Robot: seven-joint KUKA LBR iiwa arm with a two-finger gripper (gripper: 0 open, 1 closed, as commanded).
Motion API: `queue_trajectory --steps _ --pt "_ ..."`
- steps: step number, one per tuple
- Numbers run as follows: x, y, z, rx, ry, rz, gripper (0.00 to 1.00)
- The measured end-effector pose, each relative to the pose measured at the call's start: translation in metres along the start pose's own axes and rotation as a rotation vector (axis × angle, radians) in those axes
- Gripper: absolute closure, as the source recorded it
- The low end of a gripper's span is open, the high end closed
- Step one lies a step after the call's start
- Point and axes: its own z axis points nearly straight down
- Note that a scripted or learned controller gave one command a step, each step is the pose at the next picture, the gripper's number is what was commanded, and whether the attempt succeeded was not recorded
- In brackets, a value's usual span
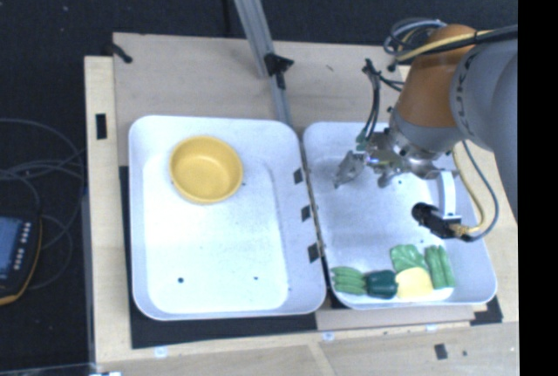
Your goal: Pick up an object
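— What sits at frame left?

— Left bin (148,278), centre-left of frame. A yellow bowl (207,169) rests in its upper part, upright, well apart from me.

— And moving right?

— Right bin (349,226), touching the left one along the middle seam. My pincer (364,172) hangs over its upper left area, in the upper right-centre of frame. Fingers look spread, nothing between them.

— The pickable things?

— Clustered in the right bin's lower edge, lower right of frame: green piece (348,279), dark green block (381,283), yellow block (414,283), green leafy pieces (425,262). All touching or just beside each other, well below my pincer.
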Motion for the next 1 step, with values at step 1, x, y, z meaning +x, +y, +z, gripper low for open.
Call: queue_trajectory --steps 1 --pt "-0.0005 0.0011 -0.0129 -0.005 0.0 0.001 1.0"
